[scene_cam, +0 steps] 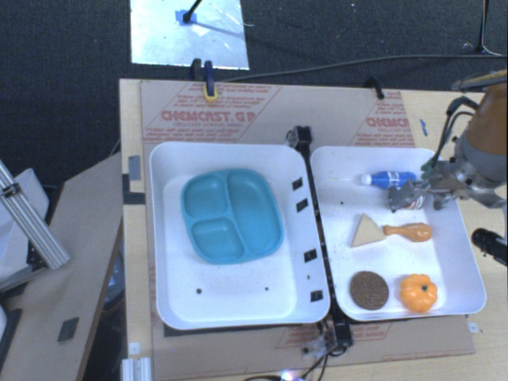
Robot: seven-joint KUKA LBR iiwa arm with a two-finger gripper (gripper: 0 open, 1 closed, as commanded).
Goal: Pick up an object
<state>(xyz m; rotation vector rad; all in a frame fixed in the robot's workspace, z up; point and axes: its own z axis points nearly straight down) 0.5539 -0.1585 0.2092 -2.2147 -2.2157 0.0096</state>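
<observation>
1. Red "CHEMCAST GP" lettering runs across the protective sheet (214, 113) under the 2 white bins; a second, partly hidden print sits at its right corner.
2. The left bin (171, 213) holds a blue divided plate (232, 215), with bare floor along its front and left sides.
3. The right bin (468, 280) holds a blue-and-white tube (386, 179), a tan wedge (366, 231), an orange drumstick toy (409, 231), a brown cookie (370, 290) and a small orange pumpkin (418, 292).
4. The gripper (409, 196) hangs low just beside the tube's blue end, near the bin's back wall; I cannot tell how wide it stands or whether it grips anything.
</observation>
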